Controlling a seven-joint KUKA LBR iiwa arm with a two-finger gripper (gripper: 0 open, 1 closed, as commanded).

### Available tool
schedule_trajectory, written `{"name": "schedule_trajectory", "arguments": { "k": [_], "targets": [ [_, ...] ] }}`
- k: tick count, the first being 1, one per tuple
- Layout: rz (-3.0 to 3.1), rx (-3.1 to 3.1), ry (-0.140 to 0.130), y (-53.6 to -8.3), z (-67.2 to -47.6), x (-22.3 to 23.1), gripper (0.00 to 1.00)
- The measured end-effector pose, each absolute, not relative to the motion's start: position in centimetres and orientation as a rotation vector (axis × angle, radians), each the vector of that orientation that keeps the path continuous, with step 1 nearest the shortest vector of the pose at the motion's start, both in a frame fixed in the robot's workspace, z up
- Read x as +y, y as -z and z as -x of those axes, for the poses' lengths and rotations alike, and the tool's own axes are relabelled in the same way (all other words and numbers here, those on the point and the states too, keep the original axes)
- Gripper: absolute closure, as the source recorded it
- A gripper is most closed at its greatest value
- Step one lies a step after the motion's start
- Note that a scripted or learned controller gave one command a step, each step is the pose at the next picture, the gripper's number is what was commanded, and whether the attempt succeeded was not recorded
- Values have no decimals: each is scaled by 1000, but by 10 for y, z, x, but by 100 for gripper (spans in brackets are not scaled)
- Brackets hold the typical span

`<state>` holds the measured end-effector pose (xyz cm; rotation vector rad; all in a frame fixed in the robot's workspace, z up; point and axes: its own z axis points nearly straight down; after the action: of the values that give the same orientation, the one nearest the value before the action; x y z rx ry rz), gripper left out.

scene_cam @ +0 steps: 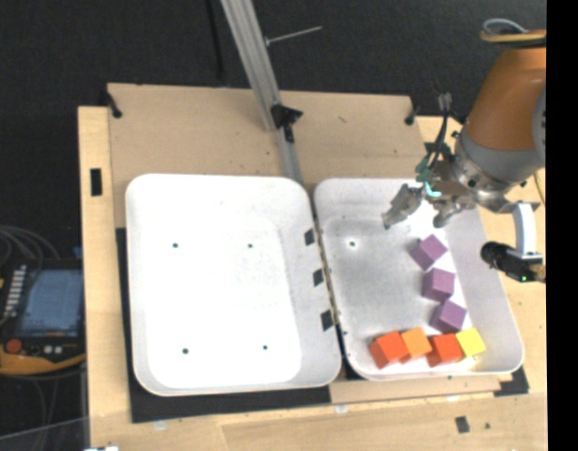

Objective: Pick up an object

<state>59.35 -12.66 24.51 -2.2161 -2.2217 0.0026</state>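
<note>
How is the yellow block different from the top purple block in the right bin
The yellow block is yellow and sits at the near right corner of the right bin, touching a red-orange block. The top purple block is purple, lies farther back, nearest the gripper, and looks slightly larger. Both are small cubes.

Three purple blocks (438, 282) lie in a loose column in the right bin (364, 271). Along its near edge sit four blocks (426, 346) in a row: orange-red, orange, orange-red, yellow.
</note>
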Motion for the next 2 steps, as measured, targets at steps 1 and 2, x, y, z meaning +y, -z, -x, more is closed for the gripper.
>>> {"name": "schedule_trajectory", "arguments": {
  "k": [1, 2],
  "targets": [
    [2219, -2224, 3, -248, -594, -126, 0],
    [2224, -2218, -6, -205, -597, -131, 0]
  ]
}}
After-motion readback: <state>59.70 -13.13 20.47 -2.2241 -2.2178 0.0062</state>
